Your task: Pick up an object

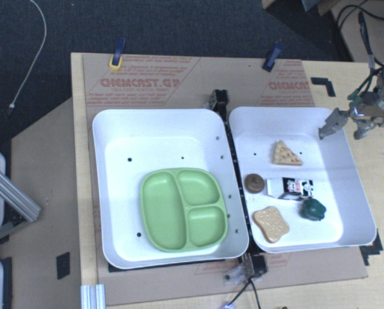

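Gripper [345, 126] at far right, over upper-right corner of right bin [356, 172], fingers spread wide, nothing between them; one finger [330, 125] angled out over the bin's right rim, the other toward the bench edge. Two white bins side by side on a cardboard-covered bench [179, 76]. Left bin [114, 134] holds a green divided plate [182, 208], 3 compartments, lying flat toward the front-centre. Right bin holds 5 small items, all well apart from the gripper: pizza slice toy [285, 153] in upper middle; brown round piece [254, 184] near left wall; black-and-white small box [297, 187] just right of it; dark green lump [312, 209] just below-right of the box, looks nearly touching it; toast-shaped piece [271, 224] near the front, tan, tilted. Nearest item to gripper is the pizza slice, down-left of it. Blue clamp [118, 52] w/ yellow tip at back-left of the bench, another blue clamp [272, 56] at back-right. Black clip [219, 99] between bins at the back edge. White cable [34, 44] on dark floor, upper left.
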Motion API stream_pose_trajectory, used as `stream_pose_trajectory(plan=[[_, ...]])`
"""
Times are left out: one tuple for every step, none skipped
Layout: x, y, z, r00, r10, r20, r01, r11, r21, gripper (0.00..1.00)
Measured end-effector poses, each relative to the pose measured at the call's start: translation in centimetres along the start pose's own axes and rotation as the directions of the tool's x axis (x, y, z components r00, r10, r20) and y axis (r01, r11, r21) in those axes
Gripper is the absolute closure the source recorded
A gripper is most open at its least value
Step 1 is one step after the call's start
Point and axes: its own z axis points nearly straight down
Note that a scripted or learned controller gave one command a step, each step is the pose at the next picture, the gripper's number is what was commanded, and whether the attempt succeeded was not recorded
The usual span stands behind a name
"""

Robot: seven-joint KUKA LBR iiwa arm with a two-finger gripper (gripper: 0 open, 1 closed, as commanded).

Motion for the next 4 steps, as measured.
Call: stream_pose_trajectory(plan=[[0.1, 0.3, -0.8, 1.0, -0.004, 0.003, 0.004, 1.0, -0.013, 0.0], [-0.3, -0.2, 5.5, 1.0, -0.003, 0.001, 0.003, 1.0, -0.005, 0.0], [-0.6, 0.2, 9.6, 1.0, -0.003, 0.002, 0.003, 1.0, -0.01, 0.0], [-0.5, 0.5, 14.4, 1.0, -0.003, -0.001, 0.003, 1.0, -0.015, 0.0]])
